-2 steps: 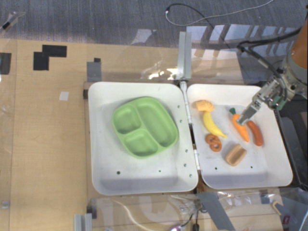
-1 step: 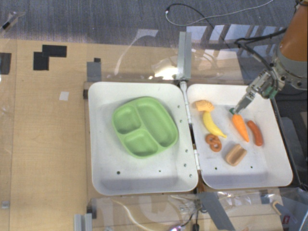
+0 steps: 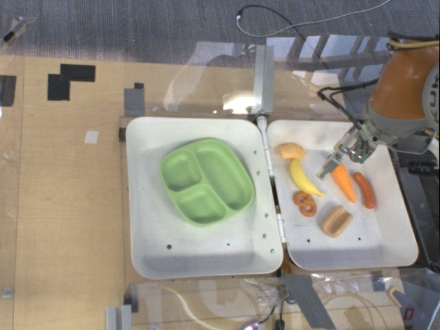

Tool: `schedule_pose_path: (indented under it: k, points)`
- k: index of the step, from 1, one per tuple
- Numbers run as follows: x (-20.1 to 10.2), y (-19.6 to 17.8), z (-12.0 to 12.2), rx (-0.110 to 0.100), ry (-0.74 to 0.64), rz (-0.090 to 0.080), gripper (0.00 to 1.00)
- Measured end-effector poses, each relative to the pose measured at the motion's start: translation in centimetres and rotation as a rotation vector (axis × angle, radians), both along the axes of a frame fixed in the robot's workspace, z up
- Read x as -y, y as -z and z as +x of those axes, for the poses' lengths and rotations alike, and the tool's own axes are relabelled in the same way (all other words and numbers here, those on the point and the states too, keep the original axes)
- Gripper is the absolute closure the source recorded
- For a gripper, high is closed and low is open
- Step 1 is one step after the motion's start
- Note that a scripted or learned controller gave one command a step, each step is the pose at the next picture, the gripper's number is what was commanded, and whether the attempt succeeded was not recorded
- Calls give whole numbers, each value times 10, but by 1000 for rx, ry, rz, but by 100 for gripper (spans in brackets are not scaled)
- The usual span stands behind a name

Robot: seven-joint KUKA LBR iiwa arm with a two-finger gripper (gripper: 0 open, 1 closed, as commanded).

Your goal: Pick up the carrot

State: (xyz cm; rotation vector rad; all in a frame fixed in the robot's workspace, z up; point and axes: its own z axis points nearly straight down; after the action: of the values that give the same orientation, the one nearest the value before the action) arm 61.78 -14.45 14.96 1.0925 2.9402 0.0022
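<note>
Nearest the front edge of the worktop, the right bin (image 3: 405,253) holds a tan bread-like piece (image 3: 336,221) toward its front, with a small pretzel (image 3: 306,203) just beside it on the side of the divider between the bins. A little farther back lie a yellow banana (image 3: 304,177) and a red sausage (image 3: 365,190), and between them the carrot (image 3: 344,182), flat on the bin floor with its thick end pointing toward the back edge. A small orange-tan piece (image 3: 291,150) sits nearer the back, close to the divider. In the left bin (image 3: 141,253) a green divided plate (image 3: 207,181) rests near the middle.

The end effector (image 3: 333,163) hangs low over the right bin, its tip just at the carrot's thick end, perhaps touching it. Whether it is spread or closed cannot be told from this angle, and nothing is visibly held.

As a judgement, the approach looks about done, while closing on the carrot and lifting it remain.
</note>
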Motion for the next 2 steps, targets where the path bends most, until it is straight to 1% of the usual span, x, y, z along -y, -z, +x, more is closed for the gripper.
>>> schedule_pose_path:
  k: [1,2]
  points:
    - [0,-1,0,2,0,0,0]
    - [57,60,-16,8,78,-2,0]
